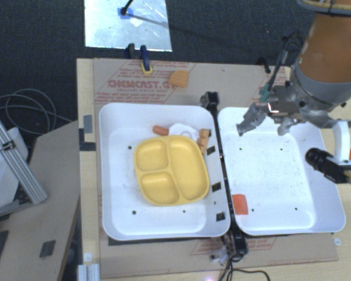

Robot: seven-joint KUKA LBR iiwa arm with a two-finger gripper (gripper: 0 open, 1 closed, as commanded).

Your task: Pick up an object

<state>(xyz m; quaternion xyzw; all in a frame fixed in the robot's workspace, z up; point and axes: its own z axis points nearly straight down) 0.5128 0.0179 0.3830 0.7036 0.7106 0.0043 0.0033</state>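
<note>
The gripper (264, 125) hangs with its two fingers spread apart and nothing between them, above the far edge of the right bin (316, 215), whose speckled white floor lies mostly bare. A small orange block (239, 204) sits flat against that bin's near-left wall (close to the divider). In the left bin (114, 174), a glossy yellow three-compartment tray (171, 171) fills the middle, with an orange sausage-shaped piece (161, 130), a white item (183, 132) and a tan peg (203, 140) crowded just beyond it.
</note>
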